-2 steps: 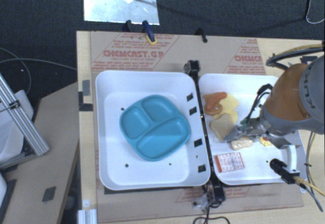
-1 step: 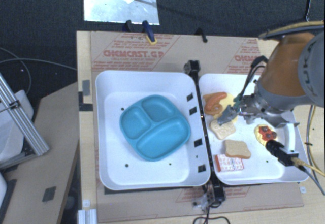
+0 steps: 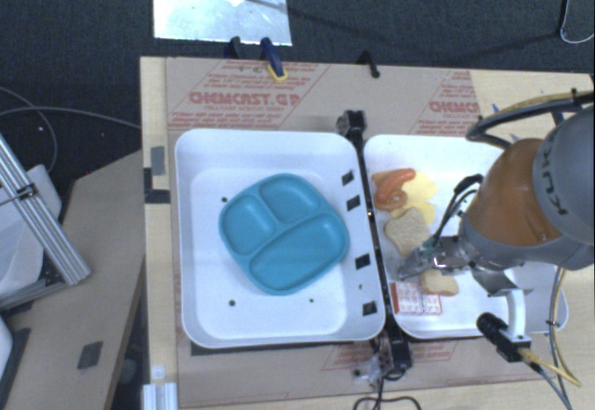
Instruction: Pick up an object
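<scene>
The right bin [image 3: 465, 150] holds several toy food pieces. An orange-red sausage [image 3: 391, 181] lies at its upper left beside a pale yellow piece [image 3: 423, 191]. A tan bread slice [image 3: 405, 231] sits below them. A small tan biscuit [image 3: 440, 284] and a red-and-white card [image 3: 418, 302] lie near the front wall. My gripper [image 3: 416, 261] hangs low over the bin's left part, just below the bread slice and left of the biscuit. Nothing is visibly held in it.
The left bin [image 3: 200, 306] carries a blue divided plate [image 3: 283, 232] at its middle. A black divider with clips [image 3: 364, 231] runs between the bins. My grey and orange arm [image 3: 521, 204] covers the right bin's right half. Cables [image 3: 521, 111] arc above it.
</scene>
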`<state>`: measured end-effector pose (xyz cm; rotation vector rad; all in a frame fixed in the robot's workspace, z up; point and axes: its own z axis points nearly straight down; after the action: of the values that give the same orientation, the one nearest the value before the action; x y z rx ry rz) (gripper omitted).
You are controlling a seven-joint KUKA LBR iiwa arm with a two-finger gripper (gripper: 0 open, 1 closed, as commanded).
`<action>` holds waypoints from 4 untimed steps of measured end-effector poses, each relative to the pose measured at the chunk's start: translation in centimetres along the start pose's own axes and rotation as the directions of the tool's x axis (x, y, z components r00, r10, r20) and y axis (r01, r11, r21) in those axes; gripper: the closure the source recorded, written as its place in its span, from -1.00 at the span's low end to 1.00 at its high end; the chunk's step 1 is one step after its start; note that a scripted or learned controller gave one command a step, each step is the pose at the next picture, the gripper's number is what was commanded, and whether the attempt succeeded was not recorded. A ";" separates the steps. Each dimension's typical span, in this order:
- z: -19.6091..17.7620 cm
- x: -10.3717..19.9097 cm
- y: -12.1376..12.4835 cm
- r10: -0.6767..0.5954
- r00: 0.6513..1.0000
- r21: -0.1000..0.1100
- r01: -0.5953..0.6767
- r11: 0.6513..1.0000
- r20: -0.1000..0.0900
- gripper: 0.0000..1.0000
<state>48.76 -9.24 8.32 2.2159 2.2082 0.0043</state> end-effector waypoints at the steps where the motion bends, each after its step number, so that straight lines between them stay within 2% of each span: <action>1: -1.9 -0.1 0.6 -0.001 1.000 -0.015 0.002 1.000 0.004 1.00; 2: -10.6 6.8 8.9 -0.016 1.000 -0.005 0.016 1.000 -0.010 1.00; 3: -23.1 11.4 0.4 -0.014 1.000 0.000 0.014 1.000 -0.013 1.00; 4: -16.4 16.8 1.1 -0.012 1.000 0.014 0.012 1.000 -0.009 1.00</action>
<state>49.76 7.70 24.64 2.2142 2.2328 -0.0021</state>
